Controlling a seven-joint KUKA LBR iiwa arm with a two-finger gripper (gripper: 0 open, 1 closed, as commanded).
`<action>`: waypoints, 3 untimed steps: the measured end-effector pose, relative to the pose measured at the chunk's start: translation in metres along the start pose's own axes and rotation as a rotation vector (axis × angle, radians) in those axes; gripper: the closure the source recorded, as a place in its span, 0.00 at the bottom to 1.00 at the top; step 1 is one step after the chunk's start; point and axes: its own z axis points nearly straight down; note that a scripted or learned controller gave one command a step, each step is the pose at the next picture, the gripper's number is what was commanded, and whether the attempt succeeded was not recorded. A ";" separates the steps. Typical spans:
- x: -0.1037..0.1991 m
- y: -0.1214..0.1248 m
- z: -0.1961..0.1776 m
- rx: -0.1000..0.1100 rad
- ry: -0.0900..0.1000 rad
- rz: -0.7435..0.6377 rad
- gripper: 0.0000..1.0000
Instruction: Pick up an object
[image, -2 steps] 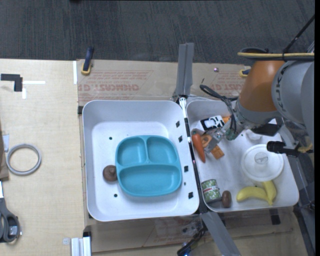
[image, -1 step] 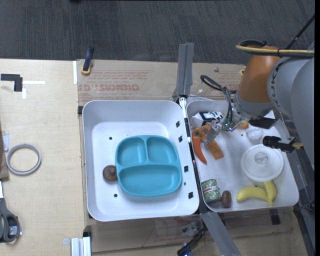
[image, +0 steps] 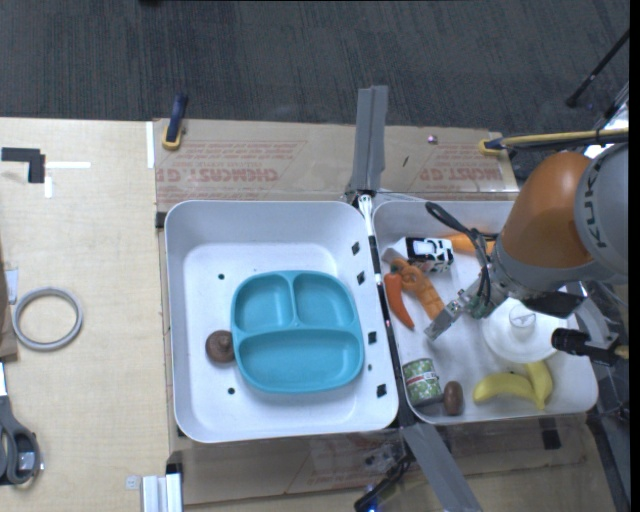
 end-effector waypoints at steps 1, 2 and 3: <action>-0.007 0.041 0.000 -0.001 -0.001 0.049 0.00; -0.008 0.042 -0.010 -0.003 -0.004 0.047 1.00; -0.007 0.041 -0.009 -0.001 -0.002 0.047 0.00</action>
